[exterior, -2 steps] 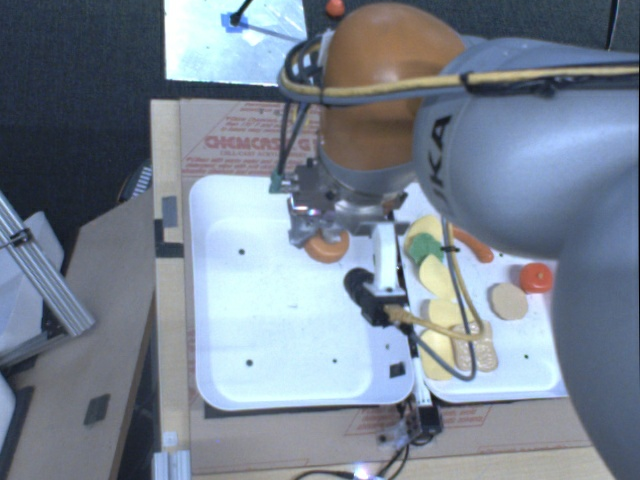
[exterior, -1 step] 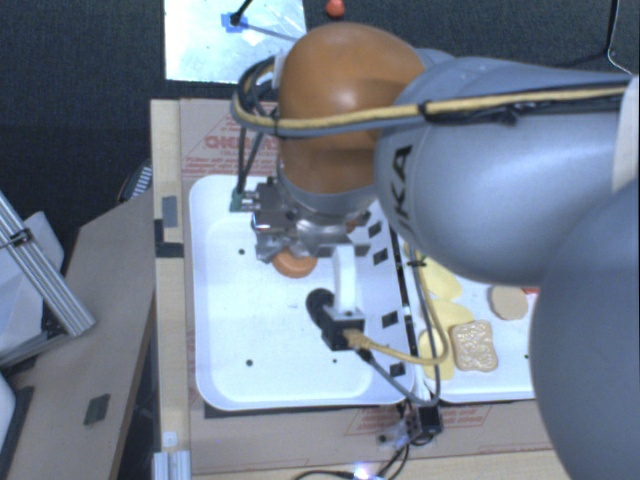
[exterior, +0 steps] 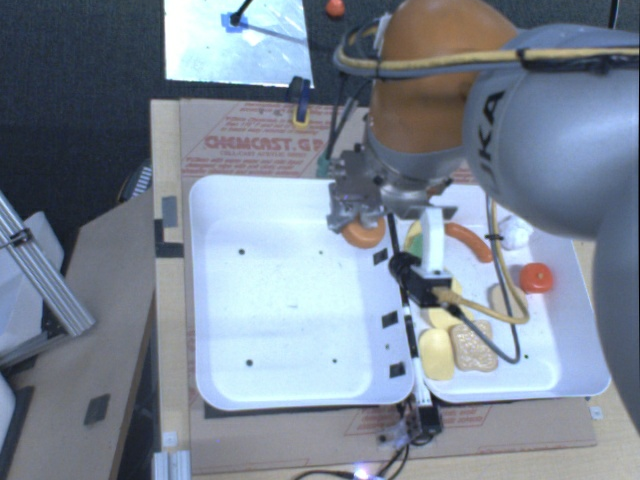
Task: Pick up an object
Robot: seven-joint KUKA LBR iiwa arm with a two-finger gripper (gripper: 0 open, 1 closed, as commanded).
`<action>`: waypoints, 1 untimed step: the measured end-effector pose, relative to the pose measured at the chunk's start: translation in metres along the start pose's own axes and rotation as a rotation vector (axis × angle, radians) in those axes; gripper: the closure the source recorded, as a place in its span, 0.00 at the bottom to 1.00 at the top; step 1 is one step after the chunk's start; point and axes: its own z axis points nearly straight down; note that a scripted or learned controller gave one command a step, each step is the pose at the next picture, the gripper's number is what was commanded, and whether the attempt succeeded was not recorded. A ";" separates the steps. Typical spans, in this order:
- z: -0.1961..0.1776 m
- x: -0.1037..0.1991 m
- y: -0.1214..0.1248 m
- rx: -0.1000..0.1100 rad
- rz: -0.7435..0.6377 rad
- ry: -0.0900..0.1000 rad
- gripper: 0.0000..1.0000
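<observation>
Pincer (exterior: 358, 215) sits low over the far end of the divider (exterior: 405, 318) between the two bins, at the left bin (exterior: 290, 298) side of it. Finger spread cannot be told; the arm's wrist and the pincer body hide them.

Orange object (exterior: 364, 234), rounded, lies just under and touching the pincer's lower edge, right beside the far end of the divider. Whether it is between the fingers or merely beneath them cannot be judged from this slant.

Other pieces lie in the right bin (exterior: 560, 368), right of the divider: an orange sausage-like piece (exterior: 468, 241), a red tomato-like piece (exterior: 536, 277), a pale yellow lump (exterior: 436, 353), a tan biscuit-like piece (exterior: 472, 348).

Doing the step well, by judgement: centre the fingers across the orange object's narrow width, keep clear of the divider wall, close fully before lifting, lift straight up
</observation>
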 end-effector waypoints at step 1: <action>0.070 0.041 -0.055 0.011 -0.010 0.000 1.00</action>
